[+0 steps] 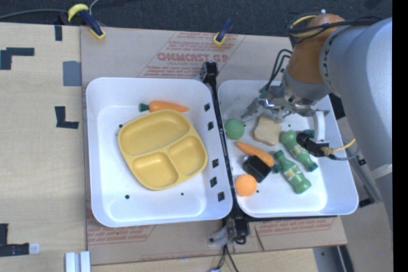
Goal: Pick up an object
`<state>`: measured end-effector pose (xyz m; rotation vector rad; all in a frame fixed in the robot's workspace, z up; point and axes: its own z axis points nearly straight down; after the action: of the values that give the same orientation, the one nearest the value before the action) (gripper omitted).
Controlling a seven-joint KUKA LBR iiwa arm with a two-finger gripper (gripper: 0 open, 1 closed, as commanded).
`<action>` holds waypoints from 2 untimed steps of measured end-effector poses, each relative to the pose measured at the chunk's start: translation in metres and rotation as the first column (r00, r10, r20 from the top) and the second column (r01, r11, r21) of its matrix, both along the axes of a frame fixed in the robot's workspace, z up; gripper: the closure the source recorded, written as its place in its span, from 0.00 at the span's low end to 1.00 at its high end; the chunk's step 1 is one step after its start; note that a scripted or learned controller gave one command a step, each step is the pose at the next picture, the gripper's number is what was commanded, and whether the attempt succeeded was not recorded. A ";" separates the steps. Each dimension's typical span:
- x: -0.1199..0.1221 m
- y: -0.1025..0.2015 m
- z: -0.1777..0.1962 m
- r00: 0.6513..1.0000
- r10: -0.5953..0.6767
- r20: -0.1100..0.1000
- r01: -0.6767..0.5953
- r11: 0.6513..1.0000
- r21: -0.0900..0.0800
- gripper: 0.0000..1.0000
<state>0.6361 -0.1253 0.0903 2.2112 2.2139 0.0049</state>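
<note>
My gripper (pixel 268 113) hangs low over the back of the right bin (pixel 338 200), open, with nothing between its fingers. Just below it lies a tan bread slice (pixel 266 131). A green ball (pixel 234 128) rests to the left of the slice, near the bin's left wall. Toward the front are an orange carrot (pixel 255 151), a black block (pixel 256 168) and an orange ball (pixel 245 185). Two green bottles (pixel 296 159) lie to the right of these. The arm's orange band (pixel 312 41) and grey body cover the bin's back right corner.
The left bin (pixel 102 200) holds a yellow divided plate (pixel 162 148) and a second carrot (pixel 167 106) behind it. A black divider (pixel 217 130) runs between the bins. Yellow clamps (pixel 86 16) and a cable lie on the cardboard behind.
</note>
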 end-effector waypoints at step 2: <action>-0.017 -0.016 0.000 1.000 0.003 0.003 -0.003 1.000 0.004 0.00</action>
<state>0.6188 -0.1417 0.0903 2.2083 2.2173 0.0127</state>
